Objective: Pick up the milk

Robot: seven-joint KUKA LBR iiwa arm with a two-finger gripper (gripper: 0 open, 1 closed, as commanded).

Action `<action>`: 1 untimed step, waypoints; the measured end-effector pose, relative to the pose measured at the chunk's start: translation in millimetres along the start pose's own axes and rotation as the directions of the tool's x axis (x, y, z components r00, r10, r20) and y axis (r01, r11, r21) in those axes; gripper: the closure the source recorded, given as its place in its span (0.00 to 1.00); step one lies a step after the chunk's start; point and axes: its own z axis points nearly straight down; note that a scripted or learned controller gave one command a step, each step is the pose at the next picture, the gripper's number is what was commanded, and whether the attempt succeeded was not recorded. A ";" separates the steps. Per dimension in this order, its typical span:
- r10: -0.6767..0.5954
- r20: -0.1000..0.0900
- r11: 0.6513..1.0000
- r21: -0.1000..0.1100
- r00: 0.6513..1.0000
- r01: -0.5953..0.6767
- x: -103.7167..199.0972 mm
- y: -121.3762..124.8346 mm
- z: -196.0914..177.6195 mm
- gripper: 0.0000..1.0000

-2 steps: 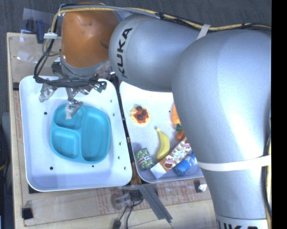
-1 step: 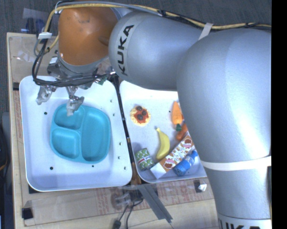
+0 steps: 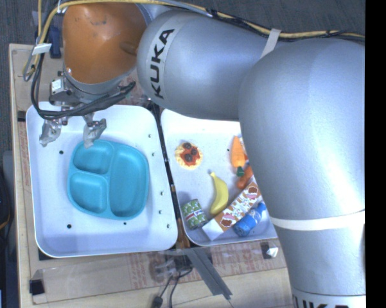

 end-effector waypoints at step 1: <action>-0.364 0.000 0.931 0.001 0.931 0.364 -18.7 1.3 -0.3 0.00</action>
